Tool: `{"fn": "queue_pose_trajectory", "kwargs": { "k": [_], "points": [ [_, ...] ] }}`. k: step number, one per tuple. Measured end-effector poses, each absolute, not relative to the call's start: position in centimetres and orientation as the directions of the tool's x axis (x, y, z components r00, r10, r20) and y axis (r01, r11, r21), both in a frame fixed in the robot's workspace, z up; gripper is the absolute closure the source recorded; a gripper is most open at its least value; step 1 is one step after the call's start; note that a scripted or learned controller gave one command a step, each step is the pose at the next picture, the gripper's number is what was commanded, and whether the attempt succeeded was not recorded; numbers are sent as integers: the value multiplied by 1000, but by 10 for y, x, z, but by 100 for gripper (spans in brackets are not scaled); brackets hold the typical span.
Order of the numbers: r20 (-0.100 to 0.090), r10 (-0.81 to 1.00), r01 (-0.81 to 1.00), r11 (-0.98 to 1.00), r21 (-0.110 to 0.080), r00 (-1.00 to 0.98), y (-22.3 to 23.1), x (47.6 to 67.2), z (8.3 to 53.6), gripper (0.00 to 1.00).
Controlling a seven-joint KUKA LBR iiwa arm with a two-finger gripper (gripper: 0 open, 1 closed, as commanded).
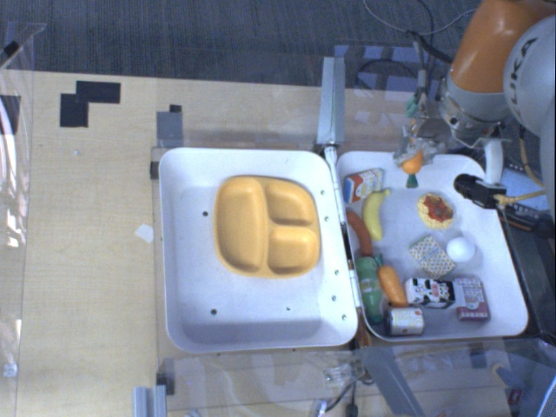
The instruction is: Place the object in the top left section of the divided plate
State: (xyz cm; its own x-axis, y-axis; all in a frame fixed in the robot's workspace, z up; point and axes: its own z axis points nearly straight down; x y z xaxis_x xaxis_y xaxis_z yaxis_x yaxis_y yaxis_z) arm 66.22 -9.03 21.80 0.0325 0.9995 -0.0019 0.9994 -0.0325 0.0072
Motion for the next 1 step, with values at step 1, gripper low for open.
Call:
{"fn": "queue_pose_trajectory", "kwargs": {
  "k": [1],
  "points": [
    [0,997,997,-73,8,73,-82,649,248,100]
  ]
}}
